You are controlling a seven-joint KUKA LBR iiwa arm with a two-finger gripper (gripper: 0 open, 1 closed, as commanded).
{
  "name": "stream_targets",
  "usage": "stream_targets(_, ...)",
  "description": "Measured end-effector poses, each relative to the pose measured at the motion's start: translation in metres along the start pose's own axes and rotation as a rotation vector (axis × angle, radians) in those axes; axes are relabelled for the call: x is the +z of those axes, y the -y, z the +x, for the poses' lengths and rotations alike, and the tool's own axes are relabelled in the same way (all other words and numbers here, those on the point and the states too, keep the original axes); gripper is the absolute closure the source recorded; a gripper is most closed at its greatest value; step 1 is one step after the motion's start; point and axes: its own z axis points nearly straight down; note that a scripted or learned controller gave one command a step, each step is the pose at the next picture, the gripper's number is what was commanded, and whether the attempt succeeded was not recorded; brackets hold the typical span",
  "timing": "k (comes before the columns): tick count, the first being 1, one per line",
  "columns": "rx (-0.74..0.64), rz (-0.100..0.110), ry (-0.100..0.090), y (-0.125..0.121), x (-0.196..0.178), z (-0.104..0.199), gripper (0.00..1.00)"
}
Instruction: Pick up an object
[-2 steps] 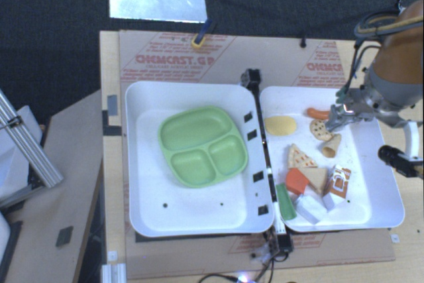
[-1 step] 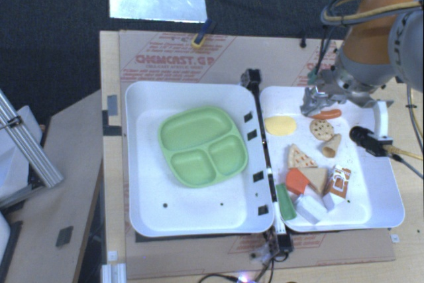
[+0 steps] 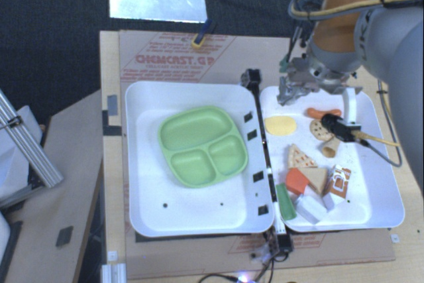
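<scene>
My gripper (image 3: 286, 96) hangs over the far left corner of the right bin (image 3: 386, 203), just above and behind a flat yellow disc (image 3: 281, 125). Nothing is visible in its grasp. To its right lie an orange carrot piece (image 3: 323, 113) and a round brown cracker (image 3: 319, 130). Nearer the front are a triangular cracker (image 3: 301, 157), an orange block (image 3: 296, 180), a tan wedge (image 3: 317, 176), a green block (image 3: 285, 201), a white block (image 3: 310, 210) and an orange-and-white packet (image 3: 339, 182).
The left bin (image 3: 142, 162) holds a green compartment tray (image 3: 202, 146). A black-clipped divider (image 3: 260, 142) separates the two bins. A small tan cylinder (image 3: 329, 148) lies mid-bin on the right. The arm's bulk covers the right bin's far right corner.
</scene>
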Motion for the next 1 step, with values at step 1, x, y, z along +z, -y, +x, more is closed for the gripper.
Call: stream_targets(1, 0.003, 0.0, 0.0, -0.0047, -0.0113, 0.006, 1.0)
